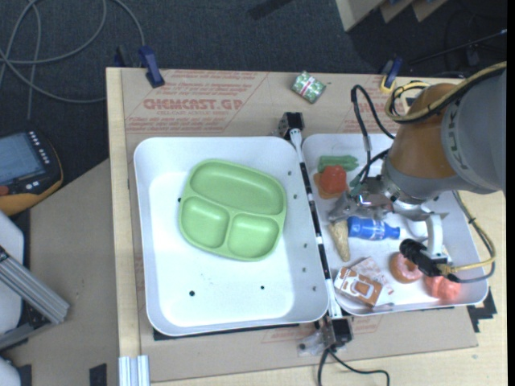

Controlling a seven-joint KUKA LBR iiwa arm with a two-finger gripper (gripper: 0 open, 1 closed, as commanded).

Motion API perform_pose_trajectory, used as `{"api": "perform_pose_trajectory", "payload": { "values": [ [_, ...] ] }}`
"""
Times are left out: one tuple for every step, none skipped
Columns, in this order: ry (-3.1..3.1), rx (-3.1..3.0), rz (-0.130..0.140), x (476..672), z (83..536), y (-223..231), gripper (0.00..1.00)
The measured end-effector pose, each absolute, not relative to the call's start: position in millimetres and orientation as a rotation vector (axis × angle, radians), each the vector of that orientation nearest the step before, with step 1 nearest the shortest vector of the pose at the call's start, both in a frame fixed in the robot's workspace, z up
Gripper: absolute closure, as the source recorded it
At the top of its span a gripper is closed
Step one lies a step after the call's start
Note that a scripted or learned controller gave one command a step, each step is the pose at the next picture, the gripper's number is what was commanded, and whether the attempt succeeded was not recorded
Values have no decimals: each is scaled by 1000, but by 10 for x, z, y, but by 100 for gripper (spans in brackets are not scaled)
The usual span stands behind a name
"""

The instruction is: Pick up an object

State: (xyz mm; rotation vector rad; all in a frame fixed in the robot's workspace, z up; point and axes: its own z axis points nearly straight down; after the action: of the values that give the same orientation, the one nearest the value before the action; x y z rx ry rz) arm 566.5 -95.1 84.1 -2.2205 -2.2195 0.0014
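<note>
Looking down, we see the crowded right white bin (471,292) leaving little room around the small blue plastic bottle (372,230) beneath the gripper (364,203), whose state we cannot tell.

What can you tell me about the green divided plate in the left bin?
The green divided plate is pale green, looks like smooth plastic, and has rounded corners with three compartments: one long one along its far side and two smaller ones nearer the camera. It lies flat and right side up, turned slightly askew, on the floor of the left bin, toward the bin's far half. Its compartments hold nothing. It touches the bin floor alone; the arm is over the other bin.
</note>
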Motion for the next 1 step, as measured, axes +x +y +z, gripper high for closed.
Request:
{"api": "perform_pose_trajectory", "payload": {
  "values": [
    [-2222,-2222,-1,5748,844,-962,0]
  ]
}}
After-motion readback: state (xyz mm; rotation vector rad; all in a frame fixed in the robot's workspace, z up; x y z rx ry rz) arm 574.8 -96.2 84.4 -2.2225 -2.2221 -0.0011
